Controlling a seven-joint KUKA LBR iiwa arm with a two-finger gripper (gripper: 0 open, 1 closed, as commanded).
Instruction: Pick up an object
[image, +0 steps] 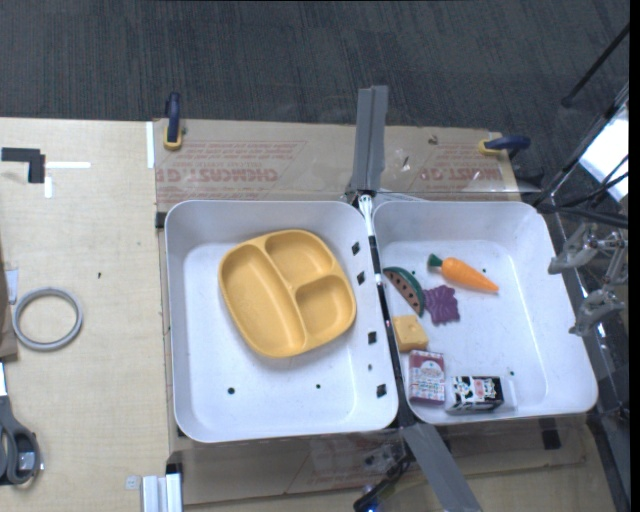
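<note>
The right bin (530, 340) holds several small toys. An orange carrot (468, 274) lies near its far side. A watermelon slice (404, 287) and a purple grape bunch (441, 303) lie beside the left wall. Below them sits a yellow cheese block (409, 332). A red-and-white carton (427, 377) and a black-and-white cow-patterned carton (474, 393) rest side by side at the near edge. In the left bin (200, 390) a yellow divided plate (287, 292) lies flat.
A grey tape ring (45, 318) and scissors (18, 452) lie on the wooden bench at the left. Clamps (173, 122) (505, 145) hold the cardboard behind the bins. A metal bar (370, 140) runs above the bins' shared wall. Metal brackets (590, 280) stand just beyond the right bin's rim.
</note>
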